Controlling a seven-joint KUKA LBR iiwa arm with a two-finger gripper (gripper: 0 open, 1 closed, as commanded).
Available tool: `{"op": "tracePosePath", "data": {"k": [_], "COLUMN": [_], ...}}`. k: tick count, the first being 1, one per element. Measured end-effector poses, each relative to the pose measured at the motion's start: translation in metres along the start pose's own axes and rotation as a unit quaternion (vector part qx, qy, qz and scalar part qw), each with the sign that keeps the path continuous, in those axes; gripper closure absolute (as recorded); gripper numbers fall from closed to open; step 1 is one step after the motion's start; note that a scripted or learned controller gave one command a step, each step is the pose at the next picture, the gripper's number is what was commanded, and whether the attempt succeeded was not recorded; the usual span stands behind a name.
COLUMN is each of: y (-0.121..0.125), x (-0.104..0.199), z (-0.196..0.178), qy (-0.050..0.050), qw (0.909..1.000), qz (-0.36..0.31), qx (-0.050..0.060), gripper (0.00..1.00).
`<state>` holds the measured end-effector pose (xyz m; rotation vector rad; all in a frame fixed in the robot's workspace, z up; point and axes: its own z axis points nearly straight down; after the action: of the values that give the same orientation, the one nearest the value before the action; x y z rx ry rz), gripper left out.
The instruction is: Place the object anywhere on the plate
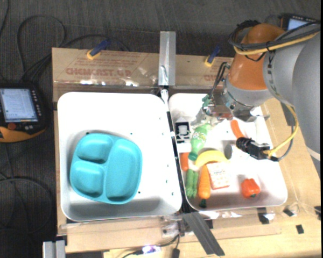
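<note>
A turquoise plate (106, 167) with three compartments lies in the left white bin (114, 102). Toy food fills the right bin (273, 195): a pale green bottle-shaped piece (199, 137), a yellow banana (211, 157), an orange carrot (203, 184), a small white and orange box (219, 177), a red pepper (250, 187), a green cucumber (191, 181) and a small orange piece (236, 128). My gripper (213, 112) hangs over the back of the right bin, just above the pale green piece's upper end. The wrist hides what lies under it.
A metal divider post (167, 58) stands between the bins at the back. A black connector with a yellow cable (253, 147) hangs off the arm over the right bin. A teach pendant (15, 112) lies on the floor at far left.
</note>
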<state>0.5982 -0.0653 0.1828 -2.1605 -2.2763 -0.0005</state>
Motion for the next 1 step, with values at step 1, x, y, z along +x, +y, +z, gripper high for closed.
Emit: {"op": "tracePosePath", "data": {"k": [1], "y": [-0.0337], "x": [0.0595], "z": [-0.0257], "qy": [-0.002], "qw": [0.9978], "qz": [-0.067], "qx": [0.001], "gripper": [1.00]}}
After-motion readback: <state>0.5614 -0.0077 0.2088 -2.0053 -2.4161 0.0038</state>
